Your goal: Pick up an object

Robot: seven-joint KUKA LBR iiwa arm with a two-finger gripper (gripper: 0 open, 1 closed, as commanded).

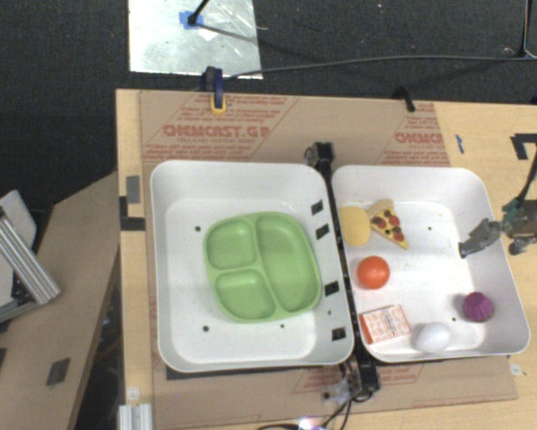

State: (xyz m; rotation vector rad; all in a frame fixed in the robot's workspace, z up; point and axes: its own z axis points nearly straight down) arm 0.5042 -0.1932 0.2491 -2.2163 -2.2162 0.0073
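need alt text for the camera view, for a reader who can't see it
A gripper hangs over the right bin's right edge above toy food: pizza slice, orange ball, purple ball. The left bin holds a green tray.

Smooth green plastic tray (262,267)

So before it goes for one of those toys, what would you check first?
1. Objects in the right bin lie apart, each with room around it: ok.
2. tool at the bin's right edge, above the floor: ok.
3. Tool holding nothing: cannot tell.
4. Nearest target, the purple ball, unobstructed: ok.
5. Pizza slice touching the yellow item, harder to grab: not ok.
6. Green tray sits in the left bin, out of the way: ok.
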